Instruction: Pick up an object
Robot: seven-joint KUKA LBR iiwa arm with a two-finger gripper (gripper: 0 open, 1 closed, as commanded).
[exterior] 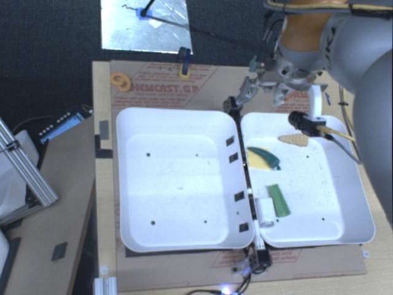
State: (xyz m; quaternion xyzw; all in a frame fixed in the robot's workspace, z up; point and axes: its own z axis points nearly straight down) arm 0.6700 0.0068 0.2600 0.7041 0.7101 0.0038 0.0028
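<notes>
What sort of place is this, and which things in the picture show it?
Probably a robotics lab test bench. A grey and orange robot arm leans over the right bin, a shallow white tray beside the left bin on printed cardboard, and metal framing stands alongside.

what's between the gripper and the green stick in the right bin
In the camera view, a curved yellow-and-green piece lies between the gripper and the green stick.

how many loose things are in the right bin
4: a yellow-and-green curved piece by the bin's left wall, a green block below it, a white block beside that, a tan wedge toward the back. The arm may hide more.
</notes>
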